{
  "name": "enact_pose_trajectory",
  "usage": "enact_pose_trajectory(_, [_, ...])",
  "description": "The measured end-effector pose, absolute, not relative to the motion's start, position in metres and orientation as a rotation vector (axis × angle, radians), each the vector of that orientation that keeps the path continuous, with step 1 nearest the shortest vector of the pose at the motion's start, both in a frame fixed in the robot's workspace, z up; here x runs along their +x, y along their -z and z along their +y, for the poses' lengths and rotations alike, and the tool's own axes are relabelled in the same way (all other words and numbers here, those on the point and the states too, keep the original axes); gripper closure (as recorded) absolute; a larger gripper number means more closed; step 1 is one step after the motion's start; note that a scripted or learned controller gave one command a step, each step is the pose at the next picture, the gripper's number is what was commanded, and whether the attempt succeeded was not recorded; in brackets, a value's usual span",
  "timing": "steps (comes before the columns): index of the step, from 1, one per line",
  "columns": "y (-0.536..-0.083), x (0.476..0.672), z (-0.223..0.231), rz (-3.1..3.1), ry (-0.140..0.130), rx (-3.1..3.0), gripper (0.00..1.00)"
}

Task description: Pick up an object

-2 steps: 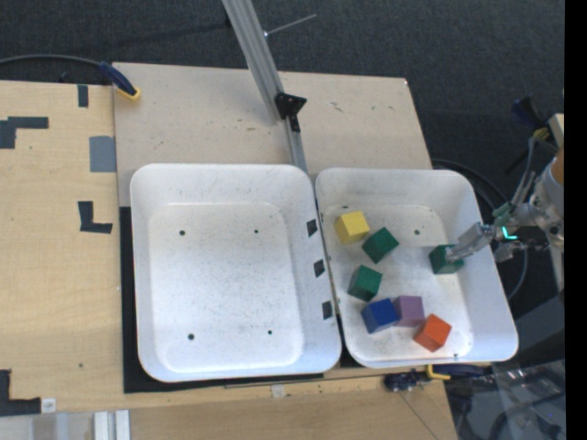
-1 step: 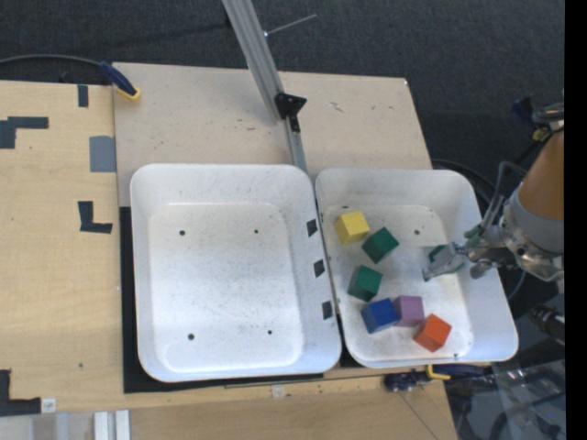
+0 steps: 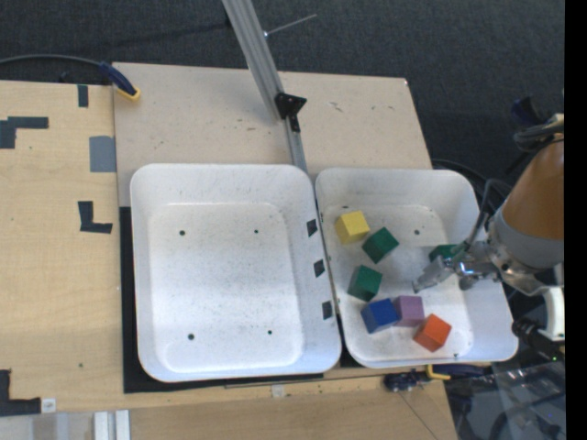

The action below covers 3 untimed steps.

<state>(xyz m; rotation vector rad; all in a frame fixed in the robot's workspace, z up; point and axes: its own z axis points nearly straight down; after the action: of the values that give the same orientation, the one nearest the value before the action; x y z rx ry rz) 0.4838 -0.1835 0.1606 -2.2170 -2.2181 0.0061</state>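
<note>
hand over right bin, six blocks

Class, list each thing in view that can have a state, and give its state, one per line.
Yellow cube: resting in the right bin.
Two green cubes: resting, apart.
Blue cube: touching the purple cube.
Orange cube: resting, ungrasped.
Gripper: over the right bin, holding nothing visible.
</note>
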Motion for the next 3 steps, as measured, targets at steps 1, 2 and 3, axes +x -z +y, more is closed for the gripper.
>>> enact_pose_trajectory(1, [-0.101, 0.491, -0.182, -2.219, -0.006, -2.216, 0.00])
enact_pose_trajectory(2, [-0.114, 0.492, -0.182, -2.221, -0.002, -2.216, 1.00])
enact_pose_trajectory(3, [-0.176, 0.494, -0.187, -2.226, 0.003, -2.223, 1.00])
